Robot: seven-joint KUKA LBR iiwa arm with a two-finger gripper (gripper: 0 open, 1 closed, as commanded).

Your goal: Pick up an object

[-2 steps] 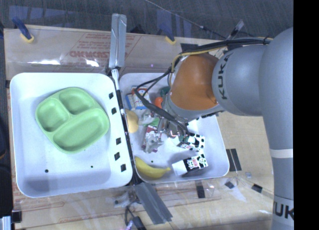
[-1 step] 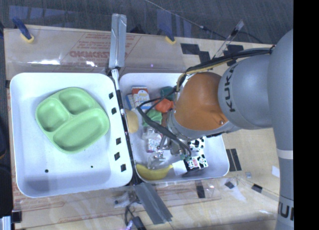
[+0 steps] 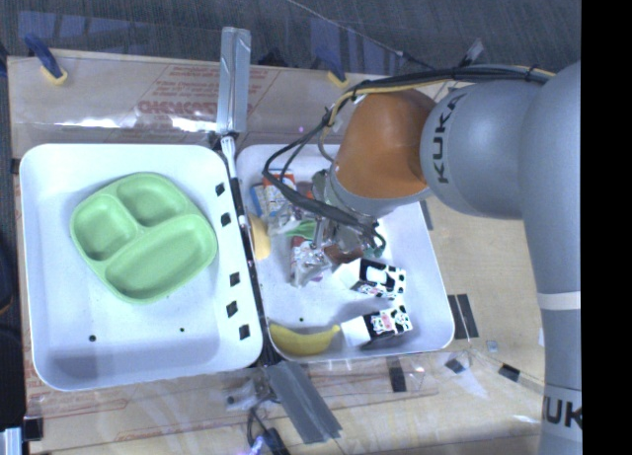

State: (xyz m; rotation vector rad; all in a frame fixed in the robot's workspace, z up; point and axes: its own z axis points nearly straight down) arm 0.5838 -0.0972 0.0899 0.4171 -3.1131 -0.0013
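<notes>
A crumpled foil wrapper (image 3: 308, 264) is seen in the middle of the right bin (image 3: 432, 275), directly under the pincer (image 3: 331, 241); whether it is pinched cannot be told, and the pincer's spread cannot be told. 2 black-and-white blocks (image 3: 383, 280) lie to the right, and a banana (image 3: 301, 338) at the near wall. A green plate (image 3: 145, 236) with 3 sections is seen in the left bin (image 3: 59, 344).
</notes>
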